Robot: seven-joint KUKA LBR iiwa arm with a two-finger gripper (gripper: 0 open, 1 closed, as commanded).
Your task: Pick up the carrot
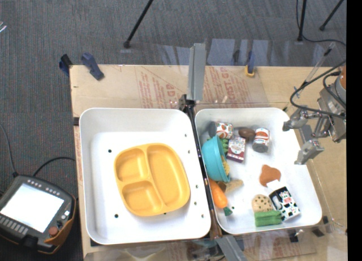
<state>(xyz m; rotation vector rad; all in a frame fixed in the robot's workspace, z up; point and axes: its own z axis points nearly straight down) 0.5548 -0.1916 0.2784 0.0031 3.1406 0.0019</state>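
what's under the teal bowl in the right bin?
The teal bowl stands tilted on edge by the right bin's left wall. Something yellowish pokes out beneath it, above the carrot. The rest underneath is covered.

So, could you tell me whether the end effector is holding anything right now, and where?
Nothing: the end effector is open above the right bin's edge, far from the carrot.

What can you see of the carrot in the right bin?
The carrot is a small orange toy with a green leafy tip, plastic by its look. It lies flat at the right bin's left wall, tip pointing toward the near edge, just below the teal bowl. The pincer is well away from it.
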